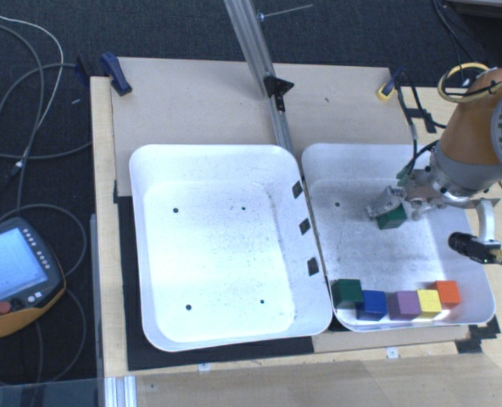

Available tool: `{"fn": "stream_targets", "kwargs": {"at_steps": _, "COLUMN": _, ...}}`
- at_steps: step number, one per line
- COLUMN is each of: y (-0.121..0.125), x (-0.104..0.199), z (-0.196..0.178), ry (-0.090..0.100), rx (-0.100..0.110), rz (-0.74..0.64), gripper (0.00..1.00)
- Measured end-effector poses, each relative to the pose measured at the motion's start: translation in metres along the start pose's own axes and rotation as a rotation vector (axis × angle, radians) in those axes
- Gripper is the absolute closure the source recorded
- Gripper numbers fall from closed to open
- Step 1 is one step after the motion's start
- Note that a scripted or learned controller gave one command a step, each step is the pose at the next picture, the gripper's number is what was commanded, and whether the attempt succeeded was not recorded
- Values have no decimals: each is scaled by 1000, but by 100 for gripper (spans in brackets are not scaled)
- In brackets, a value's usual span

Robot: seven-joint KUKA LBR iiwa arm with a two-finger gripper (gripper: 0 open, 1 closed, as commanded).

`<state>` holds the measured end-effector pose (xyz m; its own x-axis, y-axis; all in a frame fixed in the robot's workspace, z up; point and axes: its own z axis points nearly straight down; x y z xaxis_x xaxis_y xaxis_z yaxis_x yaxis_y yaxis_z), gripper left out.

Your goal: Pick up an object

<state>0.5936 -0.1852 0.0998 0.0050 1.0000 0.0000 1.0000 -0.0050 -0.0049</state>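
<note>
- One dark green block [393, 219] sits at the tip of the gripper [388, 211], over the middle of the right bin [353, 164]; it appears pinched between the grey fingers, which are closed down to the block's width, though the slanted view leaves it unclear whether the block is lifted or resting on the bin floor.
- Five more blocks line the right bin's near wall, each touching or just beside the next: green block [347, 292], blue block [373, 303], purple block [404, 303], yellow block [428, 302], orange block [449, 292].
- A likely risk: the hold looks to be near one edge of the dark green block, so it may twist and slip out on a lift.
- Another risk: the block's smooth, hard faces give the fingers little friction.
- If dropped, it probably bounces on the rigid bin floor and may roll toward the row.
- The blocks are small, square-edged cubes, apparently painted wood or plastic, matte.
- Both bins are shallow white moulded trays with rounded corners, speckled with dark scuffs; the left bin [149, 176] sits beside the right on the pale brown counter [192, 100].
</note>
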Motion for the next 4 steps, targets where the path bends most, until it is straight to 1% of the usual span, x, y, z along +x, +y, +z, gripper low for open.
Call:
{"fn": "stream_targets", "kwargs": {"at_steps": 1, "y": 3, "x": 4, "z": -11, "ry": 1, "rx": -6, "rz": -6, "gripper": 100}}
{"fn": "stream_targets", "kwargs": {"at_steps": 2, "y": -15, "x": 89, "z": -105, "ry": 3, "rx": -13, "rz": -14, "gripper": 100}}
{"fn": "stream_targets", "kwargs": {"at_steps": 3, "y": -35, "x": 181, "z": -111, "ry": 5, "rx": -2, "rz": -14, "gripper": 100}}
{"fn": "stream_targets", "kwargs": {"at_steps": 4, "y": -60, "x": 259, "z": -99, "ry": 5, "rx": 1, "rz": -14, "gripper": 100}}
